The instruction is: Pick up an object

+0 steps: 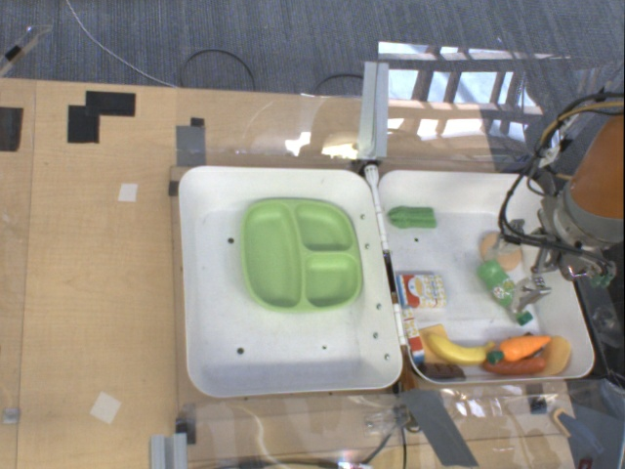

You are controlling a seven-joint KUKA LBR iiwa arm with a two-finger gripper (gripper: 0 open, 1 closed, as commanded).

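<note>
two shallow white bins with rounded corners sit side by side on a pale wooden bench. the left bin (210, 360) holds a smooth, matte green divided plate (300, 253), rounded-square with three compartments, lying flat near the middle. the right bin (459, 198) carries the small items: a flat green block (411, 217) near the top left, a small printed carton (421, 289) lying flat by the divider, a curved yellow banana (451, 348) along the bottom edge with a dark brown piece (441, 369) just beside it, an orange carrot (524, 347) resting over a reddish item (515, 364), and a tan rounded shape (558, 356) at the bottom right corner. a green bottle-like object (496, 281) lies tilted in the right half, with a pale round object (500, 252) touching its upper end.

clear tape and a grey metal bracket (372, 110) sit at the top where the bins meet; black cables loop at the right.

the arm reaches in from the right, its orange band (598, 174) above the bin's right edge. the gripper (530, 296) points down just beside the green bottle's lower end; whether its tips are spread or closed cannot be told, and nothing is visibly between them.
</note>
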